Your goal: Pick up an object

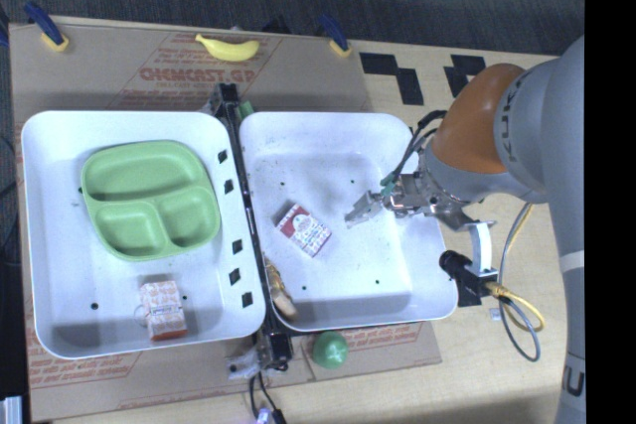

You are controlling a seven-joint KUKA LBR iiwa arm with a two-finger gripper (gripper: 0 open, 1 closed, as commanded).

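End effector (366,207) hangs over the right bin (328,129), just beside the small red-and-white packet (303,229), not touching it; open or closed, I cannot tell.

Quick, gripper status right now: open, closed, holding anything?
Gripper: state cannot be told from this view; it sits over the right bin, with the small red-and-white packet lying apart from it.
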